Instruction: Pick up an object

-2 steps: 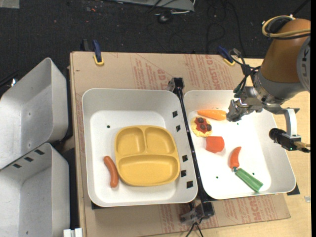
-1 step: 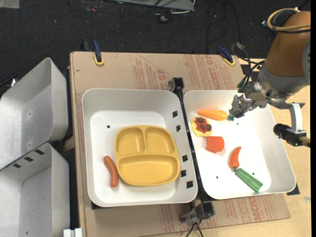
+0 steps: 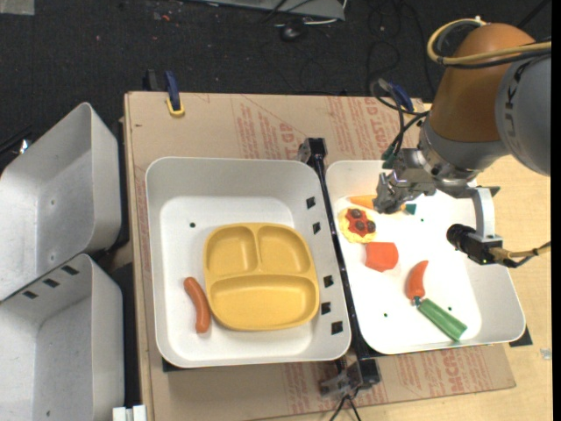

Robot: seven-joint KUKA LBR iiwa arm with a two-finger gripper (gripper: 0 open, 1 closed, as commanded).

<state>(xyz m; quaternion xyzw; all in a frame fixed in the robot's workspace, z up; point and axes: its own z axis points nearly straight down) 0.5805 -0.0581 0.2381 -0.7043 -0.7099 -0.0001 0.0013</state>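
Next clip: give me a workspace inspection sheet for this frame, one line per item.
Surface: bench bearing two white bins, left bin and right bin, side by side.
Job's things: right bin holds a pizza slice, orange block, red pepper, green stick and an orange piece by the gripper. Left bin holds a yellow tray and a sausage beside it.
Clutter: nothing seen.
Gripper: gripper low over the right bin's upper left part; fingers hard to read.
Cables: black cables along the arm; more on the floor above the bench.
Surroundings: dark floor, white containers at left.
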